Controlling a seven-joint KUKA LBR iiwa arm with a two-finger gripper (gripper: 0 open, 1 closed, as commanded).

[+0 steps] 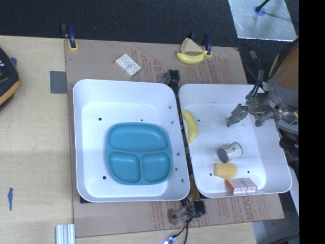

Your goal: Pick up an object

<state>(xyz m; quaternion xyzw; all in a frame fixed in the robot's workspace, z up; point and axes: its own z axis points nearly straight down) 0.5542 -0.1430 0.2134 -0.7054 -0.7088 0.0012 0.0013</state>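
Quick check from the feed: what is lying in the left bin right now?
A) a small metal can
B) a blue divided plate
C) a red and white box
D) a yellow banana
B: the blue divided plate lies flat in the left bin, while the banana, metal can and red and white box all sit in the right bin.

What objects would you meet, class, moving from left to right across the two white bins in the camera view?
Blue divided plate → yellow banana → metal can. The yellow block and red-and-white box overlap the can's span, so they are left out.
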